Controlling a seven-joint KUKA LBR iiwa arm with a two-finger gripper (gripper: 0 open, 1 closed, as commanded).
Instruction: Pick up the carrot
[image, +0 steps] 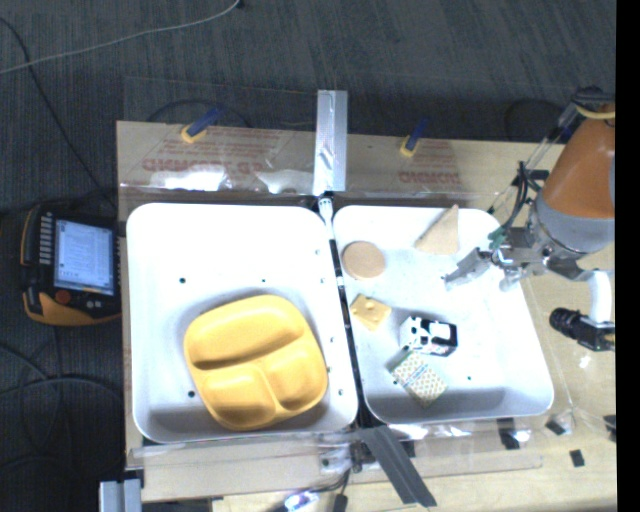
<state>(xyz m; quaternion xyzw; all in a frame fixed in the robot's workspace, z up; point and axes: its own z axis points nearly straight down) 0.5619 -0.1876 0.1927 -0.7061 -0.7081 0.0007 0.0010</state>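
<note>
While hovering over the right bin (520, 330), gripper (482, 266) is showing fingers spread apart, gripping nothing.

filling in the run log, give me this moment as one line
arm: over right bin | tool: above bin floor, nothing seen in it | carrot: not identifiable | yellow tray: left bin

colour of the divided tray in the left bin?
Yellow. The divided tray shows plainly in the camera view.

A yellow divided plate (256, 358) lies in the left bin (150, 300).
</note>
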